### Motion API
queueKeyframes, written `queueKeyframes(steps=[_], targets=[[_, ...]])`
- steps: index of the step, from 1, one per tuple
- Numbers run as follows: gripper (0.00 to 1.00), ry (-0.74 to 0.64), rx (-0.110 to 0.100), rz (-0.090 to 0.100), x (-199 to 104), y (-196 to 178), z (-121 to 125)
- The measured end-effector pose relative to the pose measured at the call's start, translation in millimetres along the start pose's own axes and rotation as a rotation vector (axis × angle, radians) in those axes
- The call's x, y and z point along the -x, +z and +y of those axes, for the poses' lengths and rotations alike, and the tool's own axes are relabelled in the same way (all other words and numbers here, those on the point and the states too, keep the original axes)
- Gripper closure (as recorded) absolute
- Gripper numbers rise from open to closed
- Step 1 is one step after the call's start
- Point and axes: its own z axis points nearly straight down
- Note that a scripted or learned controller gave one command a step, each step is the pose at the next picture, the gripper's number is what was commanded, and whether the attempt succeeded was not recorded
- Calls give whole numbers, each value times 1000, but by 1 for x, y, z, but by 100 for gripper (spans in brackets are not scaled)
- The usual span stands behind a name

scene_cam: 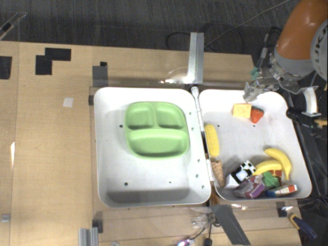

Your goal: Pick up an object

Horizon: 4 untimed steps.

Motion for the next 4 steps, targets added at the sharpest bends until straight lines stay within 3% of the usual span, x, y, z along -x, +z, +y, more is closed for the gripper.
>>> queueKeyframes(steps=[1,2,3,4], targets=[[0,0,-1,0,0,1,0],[0,-22,-1,0,25,130,-22],[0,-14,-1,0,33,134,14],[100,-20,9,-3,33,120,17]])
